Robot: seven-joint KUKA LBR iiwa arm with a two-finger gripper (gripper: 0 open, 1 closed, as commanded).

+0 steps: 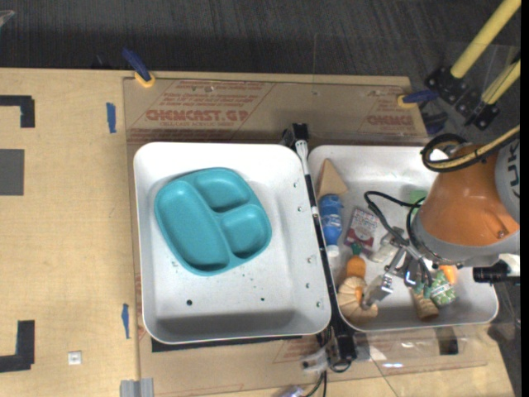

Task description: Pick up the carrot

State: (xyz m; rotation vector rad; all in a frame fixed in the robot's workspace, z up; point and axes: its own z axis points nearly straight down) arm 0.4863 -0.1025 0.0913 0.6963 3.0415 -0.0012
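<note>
A small orange piece (355, 265) that looks like the carrot lies in the right bin (471, 313), near its left wall. Just below it is a tan rounded item (351, 292). My gripper (383, 286) hangs low over the bin floor, just right of these two and close to the tan item. Nothing shows as held in it. The arm's orange band (463, 213) covers the bin's right half. A second orange and green item (440, 290) lies under the wrist, partly hidden.
The left bin (165, 304) holds a teal divided plate (213, 218). In the right bin a blue-capped bottle (331, 217), a tan cone (332, 176) and a red and white packet (362, 226) lie behind the carrot. Black cables run beside the wrist.
</note>
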